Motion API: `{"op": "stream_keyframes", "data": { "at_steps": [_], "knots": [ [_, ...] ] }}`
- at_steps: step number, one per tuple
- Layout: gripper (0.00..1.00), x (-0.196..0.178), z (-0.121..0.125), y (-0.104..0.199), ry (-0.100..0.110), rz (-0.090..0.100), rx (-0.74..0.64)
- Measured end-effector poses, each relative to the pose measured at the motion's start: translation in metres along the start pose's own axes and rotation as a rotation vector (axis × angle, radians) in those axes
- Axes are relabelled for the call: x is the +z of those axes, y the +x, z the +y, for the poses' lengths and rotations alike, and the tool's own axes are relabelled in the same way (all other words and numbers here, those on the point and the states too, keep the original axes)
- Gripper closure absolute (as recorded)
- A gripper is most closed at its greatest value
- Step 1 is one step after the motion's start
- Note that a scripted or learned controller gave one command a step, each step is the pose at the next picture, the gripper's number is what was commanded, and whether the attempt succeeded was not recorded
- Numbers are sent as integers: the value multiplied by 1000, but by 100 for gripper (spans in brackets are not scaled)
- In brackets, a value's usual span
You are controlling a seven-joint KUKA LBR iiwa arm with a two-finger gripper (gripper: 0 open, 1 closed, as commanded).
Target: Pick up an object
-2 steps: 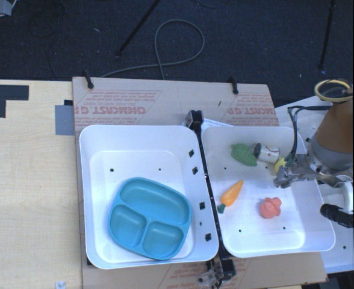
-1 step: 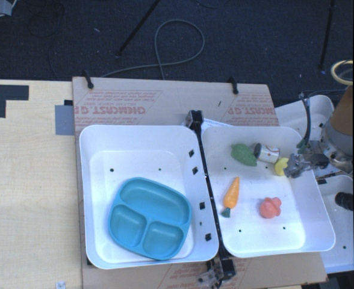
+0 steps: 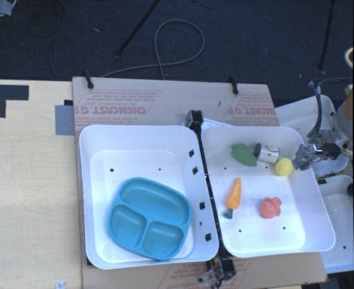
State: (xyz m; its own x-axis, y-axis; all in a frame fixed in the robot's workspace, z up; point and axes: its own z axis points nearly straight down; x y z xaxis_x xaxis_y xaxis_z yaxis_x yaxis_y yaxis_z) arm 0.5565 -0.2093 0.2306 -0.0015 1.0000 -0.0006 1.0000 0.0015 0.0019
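The yellow ball [image 3: 283, 167], smooth and round like a small lemon, lies in the right bin [image 3: 312, 224] just beside the gripper [image 3: 301, 157], on the side away from the arm. The gripper hangs at the bin's right rim, dark metal with small fittings; whether it is spread or closed cannot be told, and nothing shows between its tips.

Touching the ball on its far side from the gripper is a short white cylinder [image 3: 268, 154] with a dark end, and next beyond that a lumpy green toy [image 3: 244, 154], matte and leaf-coloured. Further from the gripper and nearer the camera lies a toy carrot [image 3: 233, 194], orange and tapered with a small green tip, pointing lengthwise down the bin. A knobbly pink-red toy [image 3: 271, 207] sits well apart from the carrot, below the ball.

Both bins are shallow, glossy white plastic with rounded corners, joined by a dark clamped strip. The left bin [image 3: 99, 143], well away from the gripper, carries a blue divided plate [image 3: 149, 217] with three compartments, smooth and rounded.

The bins rest on a brown cardboard sheet [image 3: 165, 104] printed with red lettering, laid over a pale wooden worktop [image 3: 26, 191]. Behind it is dark carpeted floor [image 3: 255, 35] with loose cables [image 3: 177, 41] curling across.
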Motion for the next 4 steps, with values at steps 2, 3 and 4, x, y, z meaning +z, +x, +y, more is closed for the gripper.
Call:
{"op": "stream_keyframes", "data": {
  "at_steps": [2,3,4],
  "knots": [
    [100,3,9,100,5,3,-2],
    [100,14,19,150,7,3,-2],
    [100,23,21,200,8,2,-1]
  ]
}}
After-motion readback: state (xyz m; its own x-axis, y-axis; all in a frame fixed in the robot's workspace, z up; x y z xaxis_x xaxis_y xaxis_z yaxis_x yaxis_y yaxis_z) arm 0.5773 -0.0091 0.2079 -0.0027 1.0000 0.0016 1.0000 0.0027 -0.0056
